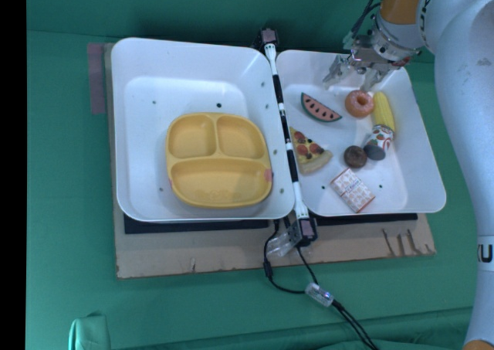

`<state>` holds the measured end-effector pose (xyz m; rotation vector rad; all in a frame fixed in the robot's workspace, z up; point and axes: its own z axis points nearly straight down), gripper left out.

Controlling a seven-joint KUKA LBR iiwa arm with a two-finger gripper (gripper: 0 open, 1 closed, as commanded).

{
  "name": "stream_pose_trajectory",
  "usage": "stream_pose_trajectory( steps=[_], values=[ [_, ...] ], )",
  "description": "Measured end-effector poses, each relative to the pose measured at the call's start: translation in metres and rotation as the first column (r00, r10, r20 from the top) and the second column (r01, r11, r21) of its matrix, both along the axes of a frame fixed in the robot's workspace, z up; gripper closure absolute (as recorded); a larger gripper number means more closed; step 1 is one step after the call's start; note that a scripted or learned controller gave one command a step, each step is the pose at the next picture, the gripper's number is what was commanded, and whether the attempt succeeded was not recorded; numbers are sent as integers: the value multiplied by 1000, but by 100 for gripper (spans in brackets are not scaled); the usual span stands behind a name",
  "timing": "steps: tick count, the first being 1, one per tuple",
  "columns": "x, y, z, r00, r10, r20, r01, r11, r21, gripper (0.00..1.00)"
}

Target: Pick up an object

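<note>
From the camera view, the arm (pixel 455 47) reaches in from the right and its pincer (pixel 356 73) hangs over the far end of the right bin (pixel 421 186), fingers spread apart with nothing between them. Just below the fingertips lies a glazed orange doughnut (pixel 359 103), with a corn cob (pixel 384 110) beside it on the right and a watermelon slice (pixel 319 109) to its left. Nearer the camera in the same bin sit a small patterned cup (pixel 378 140) lying on its side, a chocolate doughnut (pixel 355 157) touching or almost touching it, a pizza slice (pixel 309 151) by the bin's left wall, and a small red-and-white box (pixel 353 190). The left bin (pixel 139 70) holds a yellow divided plate (pixel 218 160), resting flat toward its near right corner. Both bins stand on a green surface (pixel 193 1), on a brown board (pixel 193 252), with a black cable (pixel 309 283) trailing from between them.
</note>
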<state>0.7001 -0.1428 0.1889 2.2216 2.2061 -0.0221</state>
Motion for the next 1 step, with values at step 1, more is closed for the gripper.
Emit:
stream_pose_trajectory(
  steps=[1],
  values=[
    [-1, 34, -2, 1000, 0, -3, 0, 1000, 1, 0]
  ],
)
